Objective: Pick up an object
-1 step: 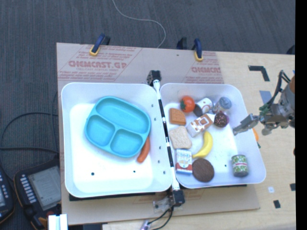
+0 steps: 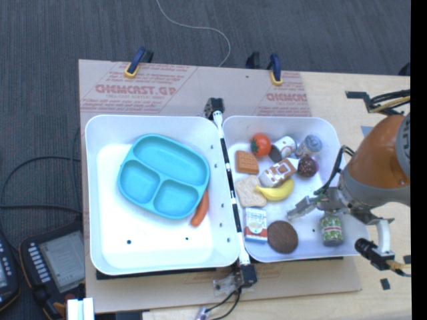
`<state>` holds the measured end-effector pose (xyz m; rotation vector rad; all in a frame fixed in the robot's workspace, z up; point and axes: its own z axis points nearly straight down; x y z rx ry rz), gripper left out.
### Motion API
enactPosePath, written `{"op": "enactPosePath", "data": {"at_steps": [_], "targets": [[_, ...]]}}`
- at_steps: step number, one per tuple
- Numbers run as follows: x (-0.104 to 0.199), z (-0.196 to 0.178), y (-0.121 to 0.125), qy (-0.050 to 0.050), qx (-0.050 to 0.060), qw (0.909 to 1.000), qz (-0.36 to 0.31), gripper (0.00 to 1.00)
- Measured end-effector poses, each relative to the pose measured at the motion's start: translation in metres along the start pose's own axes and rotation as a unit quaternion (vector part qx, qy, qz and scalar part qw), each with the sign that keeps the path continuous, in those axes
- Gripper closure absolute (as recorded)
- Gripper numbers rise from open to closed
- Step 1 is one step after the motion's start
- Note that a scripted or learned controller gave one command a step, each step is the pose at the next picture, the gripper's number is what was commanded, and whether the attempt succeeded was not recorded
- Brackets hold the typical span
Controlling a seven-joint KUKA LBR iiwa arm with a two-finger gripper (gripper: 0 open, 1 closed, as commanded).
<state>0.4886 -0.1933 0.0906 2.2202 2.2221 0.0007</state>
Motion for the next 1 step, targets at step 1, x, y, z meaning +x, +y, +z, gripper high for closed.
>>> {"op": "enactPosePath", "data": {"at_steps": [1], "targets": [[-0.0007,-0.0112,0.001,-0.001,-0.002,1.0,0.001,1.0]]}}
